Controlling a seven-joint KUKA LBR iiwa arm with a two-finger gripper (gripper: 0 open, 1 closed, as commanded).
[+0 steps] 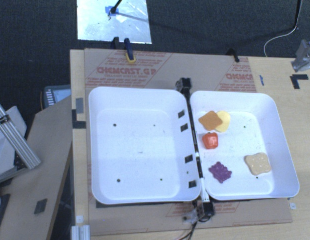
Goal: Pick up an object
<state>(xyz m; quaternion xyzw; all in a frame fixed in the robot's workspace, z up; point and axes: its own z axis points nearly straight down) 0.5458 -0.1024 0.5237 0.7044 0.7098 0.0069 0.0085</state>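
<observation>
White plastic right bin (282,149) with 5 small pieces inside: orange square (210,120) touching yellow disc (224,122), red piece (210,141), purple piece (220,172), beige toast (258,164); grey gripper (305,56) well apart at far right, released or clenched impossible to tell.

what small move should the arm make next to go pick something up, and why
Probably reach in over the right bin and come down above the beige bread-shaped piece. All the objects lie in that bin, and this piece lies apart from the purple one, the red one and the touching orange and yellow pair.
</observation>
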